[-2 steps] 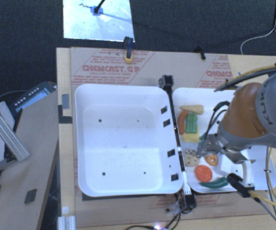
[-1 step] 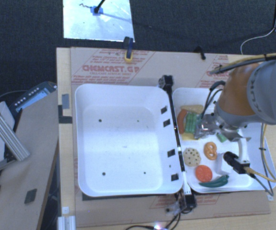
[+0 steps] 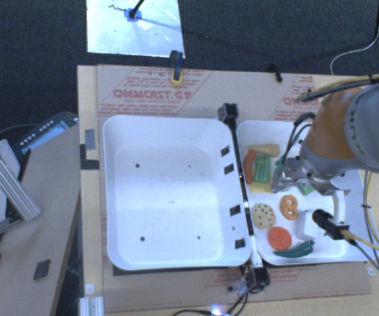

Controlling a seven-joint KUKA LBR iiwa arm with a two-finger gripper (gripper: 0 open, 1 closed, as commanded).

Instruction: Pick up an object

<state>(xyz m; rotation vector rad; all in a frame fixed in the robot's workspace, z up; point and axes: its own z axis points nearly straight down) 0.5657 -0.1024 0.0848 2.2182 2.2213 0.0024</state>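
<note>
Roughly: claw [image 3: 287, 178] hung over the right bin [image 3: 354, 245] at right of frame, grip state unclear. Nearest target, the pretzel [image 3: 289, 207], sat just below it; green toy [image 3: 262, 168] lay just left.

The grey KUKA arm with its orange band [image 3: 331, 120] reaches in from the right and bends down over the right-hand shallow white bin [image 3: 354, 252]. Its metal two-finger gripper [image 3: 285, 176] points down and leftward, low above that bin's middle, towards the bin's left wall. The wrist sits just right of it.
</note>
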